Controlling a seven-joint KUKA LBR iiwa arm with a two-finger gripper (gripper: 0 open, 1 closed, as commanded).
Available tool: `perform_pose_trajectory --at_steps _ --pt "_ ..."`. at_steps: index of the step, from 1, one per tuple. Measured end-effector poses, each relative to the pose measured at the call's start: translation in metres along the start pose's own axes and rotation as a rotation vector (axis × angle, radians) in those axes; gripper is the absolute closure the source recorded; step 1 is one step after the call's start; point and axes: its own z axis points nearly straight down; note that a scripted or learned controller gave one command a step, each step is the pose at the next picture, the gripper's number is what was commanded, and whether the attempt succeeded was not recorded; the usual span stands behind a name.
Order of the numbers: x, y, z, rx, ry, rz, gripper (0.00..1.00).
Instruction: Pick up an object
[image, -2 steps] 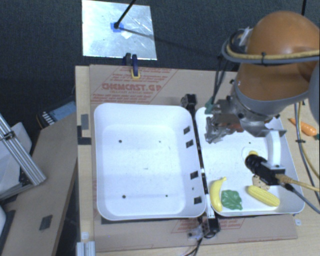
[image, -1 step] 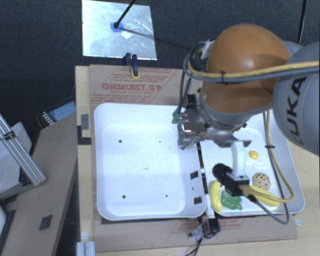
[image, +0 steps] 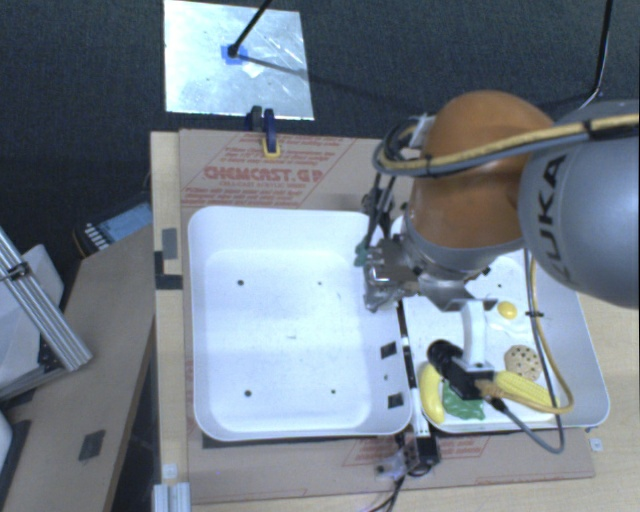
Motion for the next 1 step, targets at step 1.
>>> perform_pose_trajectory --at_steps 1 --pt "0.0298 0.0311 -0.1276 -0.022 0.007 -0.009 1.00"
